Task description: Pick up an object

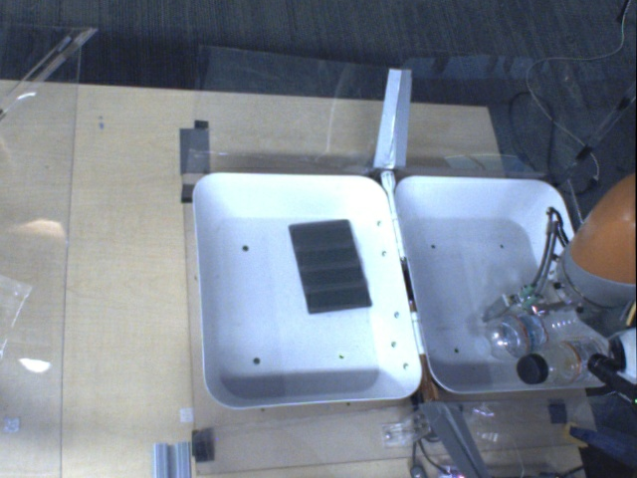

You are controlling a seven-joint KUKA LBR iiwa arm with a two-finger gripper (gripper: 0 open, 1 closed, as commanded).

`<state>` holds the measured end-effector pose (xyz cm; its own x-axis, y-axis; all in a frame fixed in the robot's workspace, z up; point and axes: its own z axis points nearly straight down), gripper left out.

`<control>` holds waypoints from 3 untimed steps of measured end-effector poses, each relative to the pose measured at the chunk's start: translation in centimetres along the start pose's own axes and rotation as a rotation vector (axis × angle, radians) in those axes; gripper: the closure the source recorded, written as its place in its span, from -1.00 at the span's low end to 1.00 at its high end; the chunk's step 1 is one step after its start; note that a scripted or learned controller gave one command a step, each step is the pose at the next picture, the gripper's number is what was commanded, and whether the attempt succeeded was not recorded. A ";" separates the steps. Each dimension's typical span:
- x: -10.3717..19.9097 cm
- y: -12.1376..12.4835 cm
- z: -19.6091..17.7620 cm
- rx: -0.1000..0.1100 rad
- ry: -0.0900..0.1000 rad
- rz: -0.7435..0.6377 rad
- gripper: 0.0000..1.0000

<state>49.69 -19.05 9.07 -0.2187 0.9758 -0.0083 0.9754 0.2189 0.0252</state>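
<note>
A: Which way does the target lie?

B: The dark grey ribbed rectangular block [330,266] lies in the left white bin [239,307], well apart at nine o'clock from the gripper [525,305]. Its long axis runs eleven-to-five.

A: And the gripper?

B: It is low in the right white bin [448,257], beside a clear glassy object [503,339], perhaps a bottle. I cannot tell whether it is open or closed.

left bin [214,267]: white, a few small dark dots
right bin [448,217]: white
flat slab [329,265]: dark grey, nearly black, crossed by faint darker lines
tabletop [119,267]: pale wood tone
arm [605,247]: orange band above grey
floor [249,8]: dark blue-grey, fine ribbed weave
</note>
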 end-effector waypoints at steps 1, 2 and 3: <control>2.4 0.2 0.0 0.006 -0.003 -0.109 -1.00; 2.6 0.6 -1.2 -0.001 -0.002 -0.112 1.00; 2.6 0.6 -1.2 -0.001 -0.001 -0.113 -1.00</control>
<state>49.64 -16.41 10.22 -0.3270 0.9449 -0.0126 0.9446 0.3273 0.0252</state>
